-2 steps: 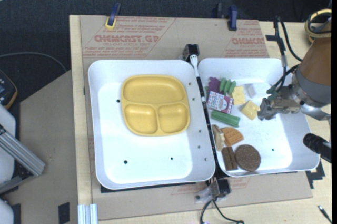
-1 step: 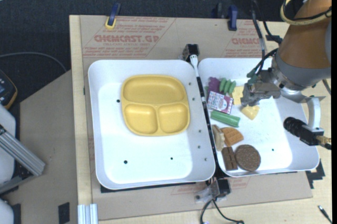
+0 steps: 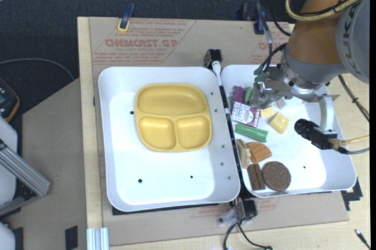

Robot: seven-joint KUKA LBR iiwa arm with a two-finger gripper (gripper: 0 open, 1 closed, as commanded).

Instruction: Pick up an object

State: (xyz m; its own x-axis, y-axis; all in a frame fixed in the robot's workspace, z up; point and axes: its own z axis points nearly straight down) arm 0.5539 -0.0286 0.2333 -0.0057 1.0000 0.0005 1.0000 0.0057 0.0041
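The right bin [image 3: 329,175] holds several toy food pieces. Among them are a purple piece [image 3: 238,93], a pink and white carton [image 3: 245,115] and a green stick [image 3: 251,133]. There are also a yellow cheese block [image 3: 279,122], an orange-brown bread piece [image 3: 259,153], a brown bar [image 3: 254,175] and a round brown cookie [image 3: 276,176]. My gripper [image 3: 265,93] hangs low over the bin's far left part, just right of the purple piece and above the carton. The wrist hides what lies directly beneath it.
The left bin [image 3: 117,143] holds a yellow divided plate [image 3: 174,116]. A black cylinder with a yellow cable [image 3: 312,133] juts from the arm over the right bin. Clamps [image 3: 124,20] sit at the board's far edge. The bins' shared wall [image 3: 226,119] runs close to the gripper.
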